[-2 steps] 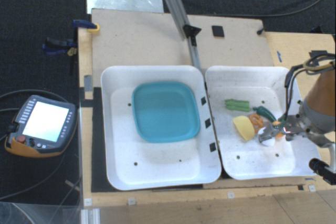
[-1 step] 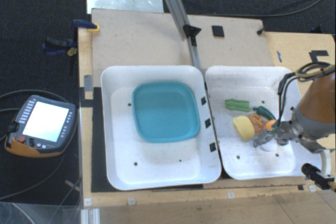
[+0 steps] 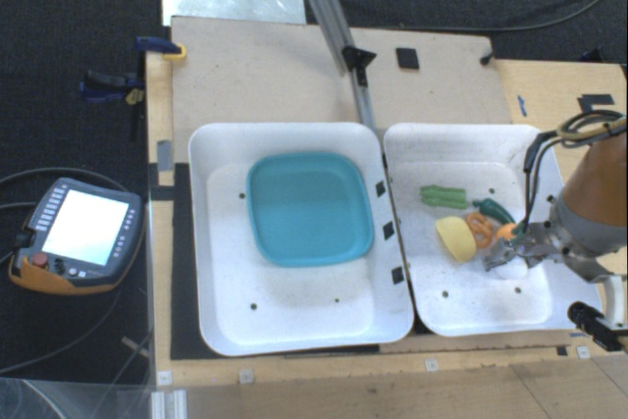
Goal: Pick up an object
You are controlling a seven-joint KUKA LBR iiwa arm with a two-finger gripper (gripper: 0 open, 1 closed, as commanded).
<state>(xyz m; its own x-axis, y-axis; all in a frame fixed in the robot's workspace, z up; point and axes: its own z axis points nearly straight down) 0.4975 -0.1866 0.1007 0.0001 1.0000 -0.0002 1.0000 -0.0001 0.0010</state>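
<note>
Left bin (image 3: 221,309) holds a teal plate (image 3: 309,209); right bin (image 3: 461,314), toys; fingers (image 3: 502,257) unclear.

Two bins side by side on the bench (image 3: 265,74), plate (image 3: 310,209) in the left bin (image 3: 221,309), bean pod (image 3: 444,197), lemon-like piece (image 3: 455,238) and carrot (image 3: 481,229) in the right bin (image 3: 471,309) (close together), gripper (image 3: 505,257) just right of them, control tablet (image 3: 77,235) on the floor far left

The arm (image 3: 597,196) reaches in from the right, its orange band above the wrist, the gripper (image 3: 505,260) lowered and pointing left.
</note>
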